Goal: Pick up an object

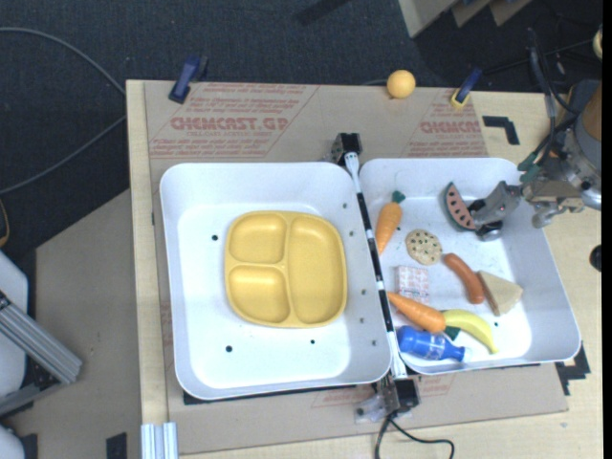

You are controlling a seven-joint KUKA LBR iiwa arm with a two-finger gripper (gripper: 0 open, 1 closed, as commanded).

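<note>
Hovering at the right bin's far right side, the gripper sits touching the watermelon slice; grip state can't be told. Slice's long axis runs near-to-far, curved rind toward the left. Same bin holds carrots, cookie, sausage, banana, blue bottle; left bin holds a yellow divided plate.
</note>
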